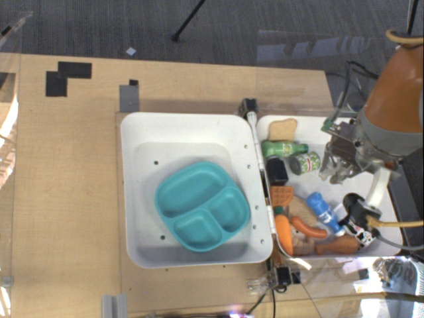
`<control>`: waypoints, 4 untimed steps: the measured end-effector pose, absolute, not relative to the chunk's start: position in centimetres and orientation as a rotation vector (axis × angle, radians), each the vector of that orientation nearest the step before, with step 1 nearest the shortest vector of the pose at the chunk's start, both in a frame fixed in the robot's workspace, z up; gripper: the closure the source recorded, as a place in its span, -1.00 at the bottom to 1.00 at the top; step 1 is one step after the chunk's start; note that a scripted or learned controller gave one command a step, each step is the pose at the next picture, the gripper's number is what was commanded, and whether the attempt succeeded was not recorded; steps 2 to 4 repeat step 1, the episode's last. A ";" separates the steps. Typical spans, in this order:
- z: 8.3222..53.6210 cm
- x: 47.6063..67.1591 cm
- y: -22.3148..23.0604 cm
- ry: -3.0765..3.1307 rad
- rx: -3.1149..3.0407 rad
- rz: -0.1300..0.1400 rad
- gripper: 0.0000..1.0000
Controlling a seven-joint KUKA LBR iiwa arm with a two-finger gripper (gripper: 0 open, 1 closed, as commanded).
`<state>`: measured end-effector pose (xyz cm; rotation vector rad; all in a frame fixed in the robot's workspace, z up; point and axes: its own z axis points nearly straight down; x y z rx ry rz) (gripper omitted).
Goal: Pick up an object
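Two shallow white bins sit side by side on the wooden bench [66, 197]. The left bin [139, 197] carries a teal divided plate [202, 206], lying flat near its middle. The right bin [391, 234] is crowded with small items, and the grey arm with its orange band [397, 91] reaches in over its right side.

The gripper [338, 171] hangs above the far right part of that bin, just right of a green can [305, 163]. Its fingers [329, 171] point down and look slightly parted, with nothing visible between them, so no object is held.

In the same bin, going down in size: a green bottle [283, 149] lies on its side at the far left, a slice of toast [283, 129] beyond it, a sausage-like piece [309, 227] and a brown piece [336, 246] at the near end, an orange carrot [283, 234] along the left wall, a blue bottle [322, 211] near the middle, a waffle-like orange square [281, 196], and a black block [276, 172].

As a judgement, the pick is not yet made: the gripper is placed over the clutter, and the descent, the closing and the lift are all left. The can lies nearest to it.
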<state>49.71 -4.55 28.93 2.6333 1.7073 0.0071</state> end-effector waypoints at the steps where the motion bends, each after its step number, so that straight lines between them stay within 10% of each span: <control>1: 22.6 48.8 -0.5 1.346 2.841 -0.001 1.00; 4: 22.6 48.8 -0.5 1.346 2.841 -0.001 1.00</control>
